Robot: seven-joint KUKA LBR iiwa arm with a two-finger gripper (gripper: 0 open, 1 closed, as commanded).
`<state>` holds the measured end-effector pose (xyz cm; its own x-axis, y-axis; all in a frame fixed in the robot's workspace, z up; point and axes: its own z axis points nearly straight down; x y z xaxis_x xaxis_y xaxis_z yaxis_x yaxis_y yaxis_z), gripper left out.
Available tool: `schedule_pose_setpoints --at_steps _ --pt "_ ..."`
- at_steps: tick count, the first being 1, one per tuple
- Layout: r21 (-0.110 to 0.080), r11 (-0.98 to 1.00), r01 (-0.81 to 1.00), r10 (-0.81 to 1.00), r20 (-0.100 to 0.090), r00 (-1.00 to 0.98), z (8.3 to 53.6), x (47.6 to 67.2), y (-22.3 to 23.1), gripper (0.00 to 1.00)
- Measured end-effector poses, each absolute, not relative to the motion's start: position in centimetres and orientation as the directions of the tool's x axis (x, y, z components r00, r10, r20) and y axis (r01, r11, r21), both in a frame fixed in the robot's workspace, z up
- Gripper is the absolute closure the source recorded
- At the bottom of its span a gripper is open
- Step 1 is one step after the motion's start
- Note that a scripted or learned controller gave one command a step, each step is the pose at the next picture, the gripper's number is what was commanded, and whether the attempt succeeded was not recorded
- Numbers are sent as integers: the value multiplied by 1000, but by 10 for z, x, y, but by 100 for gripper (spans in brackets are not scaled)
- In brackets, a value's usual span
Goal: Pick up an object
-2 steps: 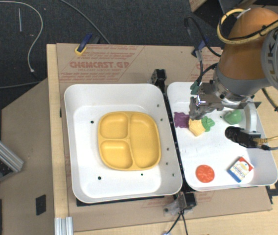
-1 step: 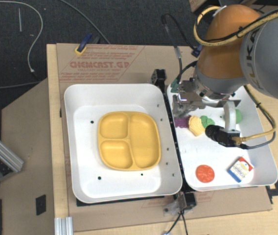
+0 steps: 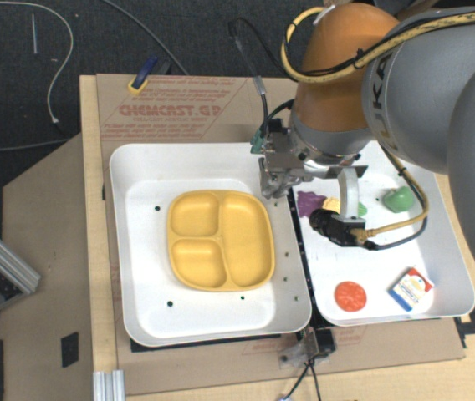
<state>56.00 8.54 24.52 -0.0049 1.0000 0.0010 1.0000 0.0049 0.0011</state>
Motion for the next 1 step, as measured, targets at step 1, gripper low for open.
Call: schedule_pose_setpoints --at_steps 1 --pt "1 1 1000 1000 1 -1 246 560 83 0"
